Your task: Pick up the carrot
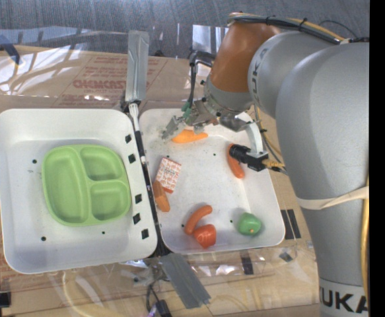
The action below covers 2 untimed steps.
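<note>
Grey arm bent low, claw (182,122) at carrot (189,137)

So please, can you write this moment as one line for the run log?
task: pick up carrot | gripper: low in right bin, far end | carrot: on bin floor beside gripper | grasp: cannot tell | green tray: left bin

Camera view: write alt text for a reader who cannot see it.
A grey robot arm reaches from the right, its gripper low over an orange carrot at the back of the right bin, among other toy foods. The left bin holds a green divided plate.
</note>
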Each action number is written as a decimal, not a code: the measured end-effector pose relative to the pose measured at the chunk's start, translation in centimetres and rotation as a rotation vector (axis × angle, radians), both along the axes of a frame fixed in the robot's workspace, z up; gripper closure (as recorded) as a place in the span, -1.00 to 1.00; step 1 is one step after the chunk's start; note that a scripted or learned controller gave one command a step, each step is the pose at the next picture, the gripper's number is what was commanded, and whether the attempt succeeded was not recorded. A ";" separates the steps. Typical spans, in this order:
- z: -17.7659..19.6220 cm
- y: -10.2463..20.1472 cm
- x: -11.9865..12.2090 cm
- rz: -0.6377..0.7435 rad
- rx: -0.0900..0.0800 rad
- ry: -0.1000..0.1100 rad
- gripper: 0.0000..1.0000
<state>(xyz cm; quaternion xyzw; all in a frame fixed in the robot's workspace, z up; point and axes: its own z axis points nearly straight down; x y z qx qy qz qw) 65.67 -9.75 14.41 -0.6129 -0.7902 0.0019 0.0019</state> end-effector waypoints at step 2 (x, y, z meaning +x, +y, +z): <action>13.0 2.2 -0.3 -0.124 0.000 -0.008 -1.00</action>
